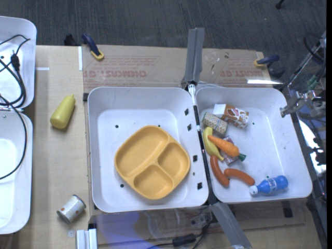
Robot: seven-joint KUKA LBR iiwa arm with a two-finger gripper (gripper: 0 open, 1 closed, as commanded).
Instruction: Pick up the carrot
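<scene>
We see the carrot (224, 145) lying aslant in the right bin (290, 154), tip up-left, across the banana (210, 144). We cannot place it from the jaws, nor tell their state.

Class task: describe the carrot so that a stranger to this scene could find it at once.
Find the right bin. In the pile by its left wall, the carrot lies slanted across a yellow banana. Unlike the two sausages below it, it tapers and has a green end.

At right edge: thin grey metal struts (305, 69), small silvery bracket (290, 107) & dark cables (314, 44), too cropped & blurry to tell if robot hardware.
</scene>
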